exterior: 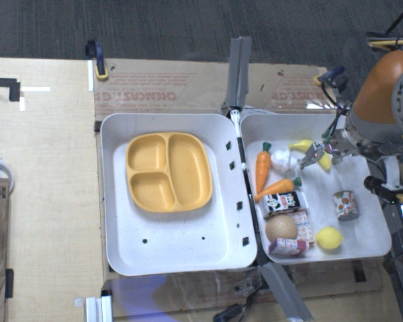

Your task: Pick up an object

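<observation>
Claw (317, 154): low over the back of the right bin, reaching in from the right; its dark fingers sit beside a small yellow toy piece (302, 145) and a white lumpy toy (283, 158); whether it is released or clenched cannot be told, and nothing is clearly seen between its fingers.
Arm (383, 99): grey with an orange band, hanging over the right bin's back right corner.
Right white bin (366, 243): crowded along its left half; bare floor lies at its right side and front right.
Carrots: two orange toy carrots, one upright (262, 171), one slanted (277, 187), touching near the left wall.
Other pickable things: one dark printed packet (282, 202), one tan round ball (281, 228) on a pink-and-white wrapper (297, 244), one yellow lemon-shaped toy (330, 238), one small printed can (346, 205) standing apart.
Left white bin (171, 250): holds one yellow three-compartment plastic tray (168, 172), with free floor around it, widest at the front.
Counter (40, 200): pale wood, open at the left of the bins.
</observation>
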`<state>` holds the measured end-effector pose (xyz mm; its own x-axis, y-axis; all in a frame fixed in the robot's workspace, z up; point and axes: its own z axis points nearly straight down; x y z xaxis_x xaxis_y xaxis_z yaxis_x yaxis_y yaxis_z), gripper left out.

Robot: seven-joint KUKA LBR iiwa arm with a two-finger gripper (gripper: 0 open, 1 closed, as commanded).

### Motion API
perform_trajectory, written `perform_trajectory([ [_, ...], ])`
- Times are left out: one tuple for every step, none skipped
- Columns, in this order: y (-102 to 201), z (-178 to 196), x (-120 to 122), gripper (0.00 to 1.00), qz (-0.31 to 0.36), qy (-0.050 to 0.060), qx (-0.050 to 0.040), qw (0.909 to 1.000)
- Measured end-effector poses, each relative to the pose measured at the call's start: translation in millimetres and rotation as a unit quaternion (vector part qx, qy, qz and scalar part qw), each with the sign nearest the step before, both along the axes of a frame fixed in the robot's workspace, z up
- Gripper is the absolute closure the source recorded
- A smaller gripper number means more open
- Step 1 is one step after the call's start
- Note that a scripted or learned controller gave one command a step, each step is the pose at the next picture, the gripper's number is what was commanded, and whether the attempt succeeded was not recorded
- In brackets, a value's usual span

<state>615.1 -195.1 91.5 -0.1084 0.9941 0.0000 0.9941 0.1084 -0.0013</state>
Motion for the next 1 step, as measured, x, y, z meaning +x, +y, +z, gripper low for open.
perform_trajectory([
  [-0.2,9.7,0.6,1.0,0.0,-0.001,-0.0003,1.0],
])
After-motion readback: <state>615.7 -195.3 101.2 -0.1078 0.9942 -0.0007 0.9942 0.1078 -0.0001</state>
